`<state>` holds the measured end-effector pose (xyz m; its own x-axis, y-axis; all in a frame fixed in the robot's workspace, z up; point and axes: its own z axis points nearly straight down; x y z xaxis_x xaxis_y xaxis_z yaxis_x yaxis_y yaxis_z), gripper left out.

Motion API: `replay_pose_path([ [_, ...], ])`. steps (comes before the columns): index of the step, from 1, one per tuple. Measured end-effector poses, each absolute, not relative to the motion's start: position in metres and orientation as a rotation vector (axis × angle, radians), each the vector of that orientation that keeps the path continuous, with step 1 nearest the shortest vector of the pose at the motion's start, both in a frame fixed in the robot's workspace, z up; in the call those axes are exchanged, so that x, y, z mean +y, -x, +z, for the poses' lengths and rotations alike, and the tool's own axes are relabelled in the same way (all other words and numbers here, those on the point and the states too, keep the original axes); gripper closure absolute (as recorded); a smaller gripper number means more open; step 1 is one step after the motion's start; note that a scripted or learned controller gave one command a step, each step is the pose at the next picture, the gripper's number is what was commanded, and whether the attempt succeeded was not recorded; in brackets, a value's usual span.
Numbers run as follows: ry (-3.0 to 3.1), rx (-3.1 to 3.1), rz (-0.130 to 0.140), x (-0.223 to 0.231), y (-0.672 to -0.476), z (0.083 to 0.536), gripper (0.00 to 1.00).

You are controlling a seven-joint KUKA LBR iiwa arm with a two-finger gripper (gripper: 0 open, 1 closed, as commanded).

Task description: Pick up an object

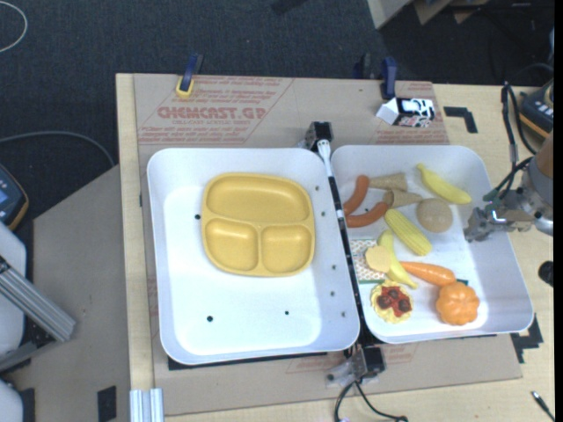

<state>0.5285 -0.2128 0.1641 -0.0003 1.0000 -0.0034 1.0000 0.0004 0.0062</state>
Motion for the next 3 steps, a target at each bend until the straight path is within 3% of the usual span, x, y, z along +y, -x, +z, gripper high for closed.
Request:
replay_pose_path([
  [2, -2.216, 2.218, 0.003, -0.21, -0.534, 0.226, 1.0],
  [3, -2.219, 2.227, 0.0, -0.159, -0.515, 0.233, 1.0],
])
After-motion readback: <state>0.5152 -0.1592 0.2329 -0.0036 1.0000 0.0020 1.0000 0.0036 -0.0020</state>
